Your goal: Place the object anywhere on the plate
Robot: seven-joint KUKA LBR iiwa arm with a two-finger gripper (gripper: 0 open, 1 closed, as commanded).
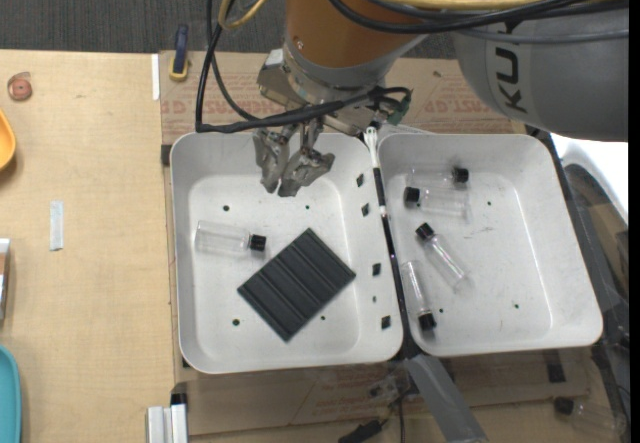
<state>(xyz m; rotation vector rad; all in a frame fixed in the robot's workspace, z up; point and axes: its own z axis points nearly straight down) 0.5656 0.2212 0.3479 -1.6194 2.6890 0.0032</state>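
While my gripper (292, 169) hung nearly closed and empty at the plate's (297, 283) twelve o'clock, I feared the vial (228, 241) might roll away.

- Grey arm housing (545, 21), top right: black letters "KU" readable, rest of the brand cut off by the frame edge.
- Cardboard sheet (235, 96) behind the bins: faint reddish print, unreadable.

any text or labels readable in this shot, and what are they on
"KU": large dark letters on the grey arm, cut off by the frame edge.
Faint reddish printing on the cardboard strip behind the bins: too blurred to read.
Vials and the dark ribbed plate: no legible markings.
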